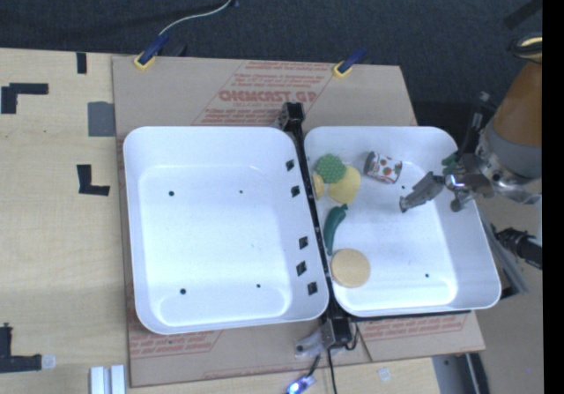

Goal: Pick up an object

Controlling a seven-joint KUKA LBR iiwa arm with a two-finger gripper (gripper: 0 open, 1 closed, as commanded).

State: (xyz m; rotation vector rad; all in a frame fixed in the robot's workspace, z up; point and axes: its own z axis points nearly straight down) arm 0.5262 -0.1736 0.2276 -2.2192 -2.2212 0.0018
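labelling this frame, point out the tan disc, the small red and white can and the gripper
tan disc (pixel 351 267): camera view, middle of its top face
red and white can (pixel 383 168): camera view, middle of its side
gripper (pixel 416 199): camera view, by its fingertips

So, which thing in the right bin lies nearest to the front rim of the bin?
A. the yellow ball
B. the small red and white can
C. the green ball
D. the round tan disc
D: the round tan disc lies lowest in the right bin, below the dark green piece, while the others sit toward the back.
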